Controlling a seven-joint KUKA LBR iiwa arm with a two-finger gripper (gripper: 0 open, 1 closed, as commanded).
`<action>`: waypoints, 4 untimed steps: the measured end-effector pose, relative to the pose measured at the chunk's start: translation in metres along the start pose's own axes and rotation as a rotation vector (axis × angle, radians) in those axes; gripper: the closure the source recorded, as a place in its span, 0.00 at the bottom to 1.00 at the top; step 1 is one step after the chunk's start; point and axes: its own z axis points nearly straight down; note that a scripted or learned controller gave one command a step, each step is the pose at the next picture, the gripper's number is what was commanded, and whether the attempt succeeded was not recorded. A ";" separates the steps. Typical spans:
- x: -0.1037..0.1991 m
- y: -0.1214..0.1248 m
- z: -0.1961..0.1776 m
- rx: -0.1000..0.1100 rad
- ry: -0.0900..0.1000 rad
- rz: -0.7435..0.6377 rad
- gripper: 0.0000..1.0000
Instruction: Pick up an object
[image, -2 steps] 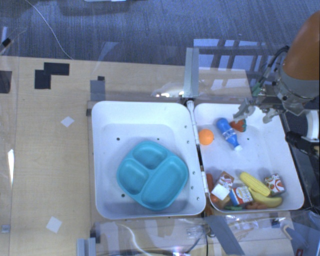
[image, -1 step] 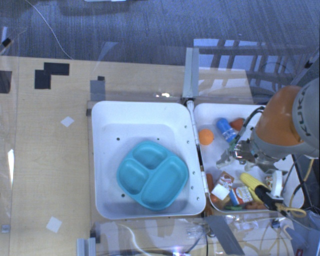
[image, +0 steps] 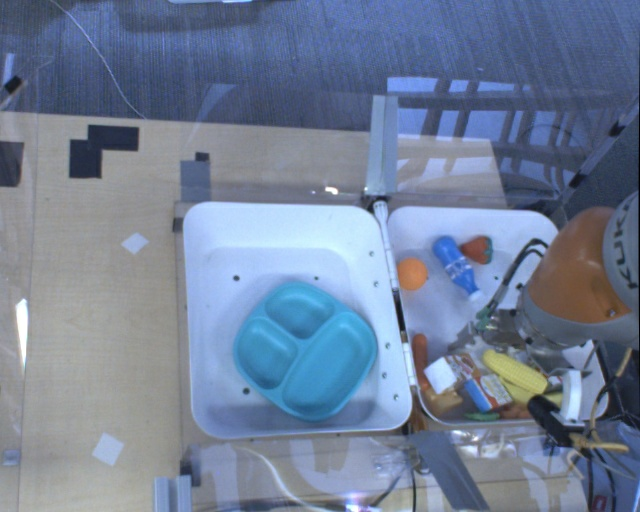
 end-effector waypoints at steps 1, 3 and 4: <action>0.000 0.003 -0.012 -0.008 0.000 -0.001 1.00; 0.004 0.109 0.004 0.005 0.002 -0.066 0.00; 0.018 0.133 0.005 0.007 0.003 -0.121 0.00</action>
